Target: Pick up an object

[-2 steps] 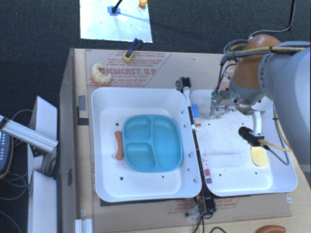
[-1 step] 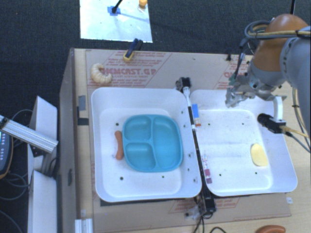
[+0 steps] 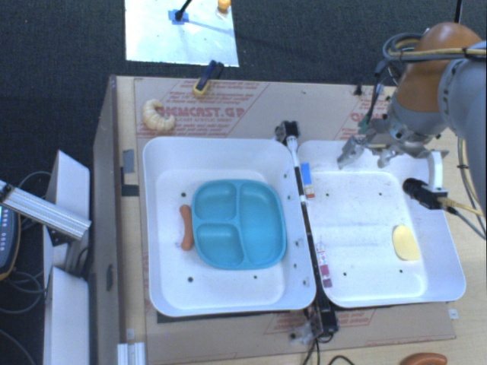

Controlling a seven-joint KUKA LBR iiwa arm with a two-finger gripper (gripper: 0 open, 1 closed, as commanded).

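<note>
A blue divided plate (image 3: 237, 223) lies in the left bin (image 3: 171, 284). Beside its left edge is a small orange sausage-shaped piece (image 3: 186, 227). A pale yellow oval piece (image 3: 406, 242) rests near the right wall of the right bin (image 3: 380, 287). My gripper (image 3: 366, 153) hangs over the far edge of the right bin, well apart from the yellow piece. Its fingers (image 3: 346, 154) are spread open with nothing between them.
A cream curled piece (image 3: 157, 115) and a yellow-and-black tool (image 3: 206, 77) lie on the cardboard behind the left bin. A white sheet (image 3: 179, 23) with a small orange ball (image 3: 223, 4) lies farther back. A black part (image 3: 423, 193) juts over the right bin's right side.
</note>
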